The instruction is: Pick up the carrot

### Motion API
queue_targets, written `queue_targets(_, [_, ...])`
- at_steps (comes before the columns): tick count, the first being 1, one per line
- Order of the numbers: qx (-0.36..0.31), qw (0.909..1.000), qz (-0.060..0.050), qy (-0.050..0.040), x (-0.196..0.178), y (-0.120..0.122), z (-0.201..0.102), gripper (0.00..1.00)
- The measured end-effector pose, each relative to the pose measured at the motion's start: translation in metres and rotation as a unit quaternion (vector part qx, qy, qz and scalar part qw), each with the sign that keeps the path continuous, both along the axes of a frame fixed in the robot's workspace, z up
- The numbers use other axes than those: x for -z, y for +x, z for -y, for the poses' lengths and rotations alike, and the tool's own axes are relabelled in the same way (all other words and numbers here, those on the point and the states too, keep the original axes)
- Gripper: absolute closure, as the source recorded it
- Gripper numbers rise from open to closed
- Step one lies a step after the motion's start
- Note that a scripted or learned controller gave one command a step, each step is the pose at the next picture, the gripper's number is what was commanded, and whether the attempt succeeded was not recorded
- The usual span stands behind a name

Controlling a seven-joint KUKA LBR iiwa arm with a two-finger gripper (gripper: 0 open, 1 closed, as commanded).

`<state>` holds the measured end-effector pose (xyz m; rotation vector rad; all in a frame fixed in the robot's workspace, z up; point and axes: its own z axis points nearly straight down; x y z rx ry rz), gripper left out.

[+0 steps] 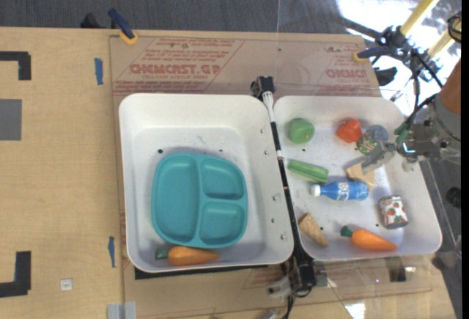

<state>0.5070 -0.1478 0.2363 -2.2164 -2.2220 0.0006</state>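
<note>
Gripper (381, 152) hovers low beside the blue bottle (344, 191); jaws' opening cannot tell. Carrot (370, 239) lies free, nearer the camera than the bottle, ungrasped.

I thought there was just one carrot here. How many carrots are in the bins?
2. One carrot lies in the left bin, against its near wall below the teal tray. The other carrot lies near the right bin's front edge.

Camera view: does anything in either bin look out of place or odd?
Mildly. Two carrots are present: one carrot lies in the left bin against the front wall, beside the teal divided plate rather than on it; another carrot lies in the right bin. Nothing looks spilled or damaged.
</note>
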Motion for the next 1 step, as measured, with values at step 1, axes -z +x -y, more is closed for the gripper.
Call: queue_targets(1, [-0.053, 0.9986, -0.003, 0.0009, 0.0827, 0.0326, 0.0, 0.0])
